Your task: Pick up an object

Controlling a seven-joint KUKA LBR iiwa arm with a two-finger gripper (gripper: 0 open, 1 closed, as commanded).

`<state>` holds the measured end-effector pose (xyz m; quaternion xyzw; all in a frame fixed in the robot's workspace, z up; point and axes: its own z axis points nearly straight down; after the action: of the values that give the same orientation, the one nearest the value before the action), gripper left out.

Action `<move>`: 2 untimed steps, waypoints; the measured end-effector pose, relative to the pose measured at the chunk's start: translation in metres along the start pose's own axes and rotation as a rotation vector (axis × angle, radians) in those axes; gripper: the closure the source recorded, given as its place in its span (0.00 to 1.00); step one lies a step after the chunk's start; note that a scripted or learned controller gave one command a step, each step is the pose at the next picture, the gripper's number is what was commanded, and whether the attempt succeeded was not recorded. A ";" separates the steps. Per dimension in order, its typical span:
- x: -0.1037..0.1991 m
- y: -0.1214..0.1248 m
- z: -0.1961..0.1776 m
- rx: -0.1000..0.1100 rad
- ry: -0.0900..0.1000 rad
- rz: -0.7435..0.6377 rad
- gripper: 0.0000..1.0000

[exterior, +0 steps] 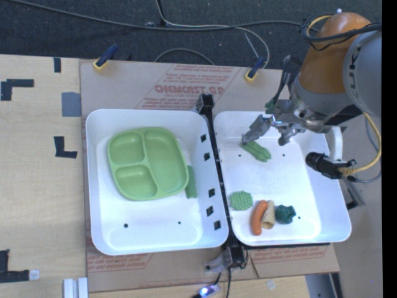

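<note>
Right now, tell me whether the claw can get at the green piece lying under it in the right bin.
Probably yes: the claw hangs open just above the green piece, and nothing lies on it or close beside it.

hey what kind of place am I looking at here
Probably a robotics lab test bench: a robot arm reaches over two white bins holding toy food, with clamped cardboard and loose cables.

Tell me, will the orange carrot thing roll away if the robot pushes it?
Probably a bit. The carrot looks long and rounded, so a sideways push could roll it. It lies against the tan piece, which may stop it rolling that way. It looks like a small plastic toy, so likely light, stiff and somewhat slippery for the gripper.
</note>
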<state>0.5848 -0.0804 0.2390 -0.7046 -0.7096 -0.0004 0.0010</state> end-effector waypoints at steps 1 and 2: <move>0.054 -0.007 0.009 0.002 -0.001 0.001 1.00; 0.100 -0.033 0.007 0.003 -0.001 0.002 1.00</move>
<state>0.5515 0.0190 0.2318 -0.7052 -0.7090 0.0009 0.0016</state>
